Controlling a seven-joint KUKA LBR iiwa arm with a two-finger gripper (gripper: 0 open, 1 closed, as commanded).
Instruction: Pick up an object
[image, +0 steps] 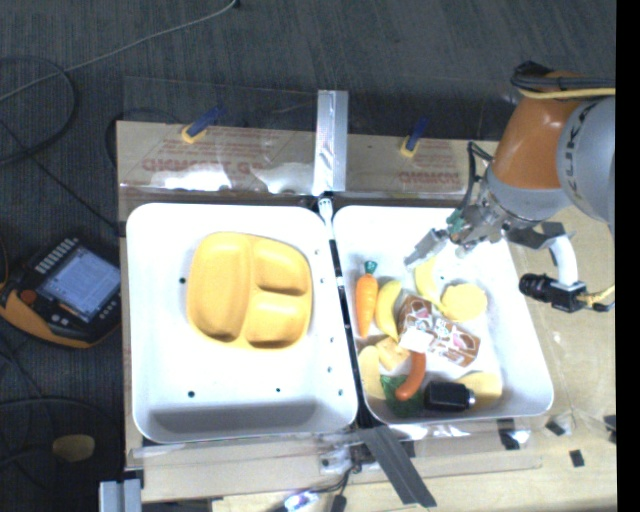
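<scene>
Gripper (432, 247), jaws spread wide and empty, hangs over bare floor at the right white bin's (532, 330) back edge, above the orange plastic carrot (366, 300).

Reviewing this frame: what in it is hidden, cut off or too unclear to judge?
- Gripper: small and blurred in the camera view, over the right bin; no object is seen between its parts.
- Arm: cut off by the right edge.
- Toy pile: the patterned packet covers pieces beneath; the black object is too dark to identify.
- Yellow divided tray: hides the left bin floor under it.
</scene>
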